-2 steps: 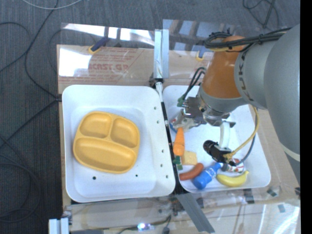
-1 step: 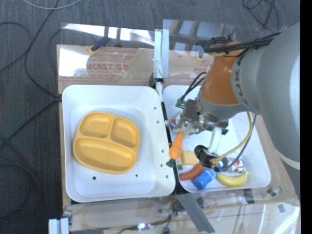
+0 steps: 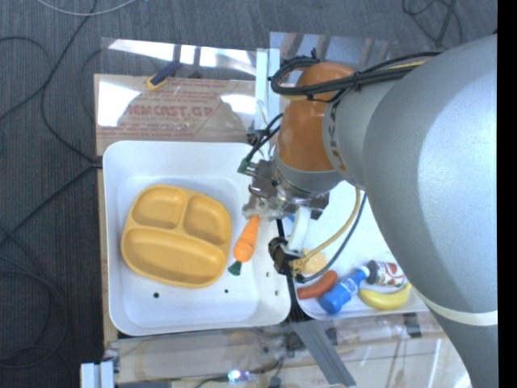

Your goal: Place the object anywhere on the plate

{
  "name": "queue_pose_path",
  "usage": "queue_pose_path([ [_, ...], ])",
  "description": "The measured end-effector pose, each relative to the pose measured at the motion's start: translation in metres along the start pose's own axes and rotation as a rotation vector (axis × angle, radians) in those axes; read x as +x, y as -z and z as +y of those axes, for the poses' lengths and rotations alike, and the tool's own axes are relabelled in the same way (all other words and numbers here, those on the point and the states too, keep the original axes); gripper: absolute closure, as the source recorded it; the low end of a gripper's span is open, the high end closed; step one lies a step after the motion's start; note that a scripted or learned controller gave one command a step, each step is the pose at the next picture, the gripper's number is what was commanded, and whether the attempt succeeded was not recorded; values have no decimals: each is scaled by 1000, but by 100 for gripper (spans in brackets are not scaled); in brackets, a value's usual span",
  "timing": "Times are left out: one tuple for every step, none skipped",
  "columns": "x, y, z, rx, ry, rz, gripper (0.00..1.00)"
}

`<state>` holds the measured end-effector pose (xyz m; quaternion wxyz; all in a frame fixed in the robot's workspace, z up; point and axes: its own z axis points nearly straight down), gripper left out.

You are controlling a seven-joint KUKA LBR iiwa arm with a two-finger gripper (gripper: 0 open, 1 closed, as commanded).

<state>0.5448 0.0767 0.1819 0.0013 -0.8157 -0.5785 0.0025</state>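
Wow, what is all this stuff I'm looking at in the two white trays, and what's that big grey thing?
White bins: two, side by side on the bench.
Plate: one, yellow, three compartments, in the left bin.
Toy carrot: one, orange with a green tip, in the left bin, just right of the plate, off it.
Sausage: one, red, right bin.
Bottle: one, blue with a white cap, right bin.
Banana: one, yellow, right bin.
Round red-and-white item: one, right bin; too small to identify.
Robot arm: one, grey with an orange band, reaching in from the right.
Claw: one, just above the carrot.
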Motion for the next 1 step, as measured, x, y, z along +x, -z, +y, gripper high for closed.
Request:
queue_pose_path([
  [99, 2, -24, -1, 132, -2, 100],
])
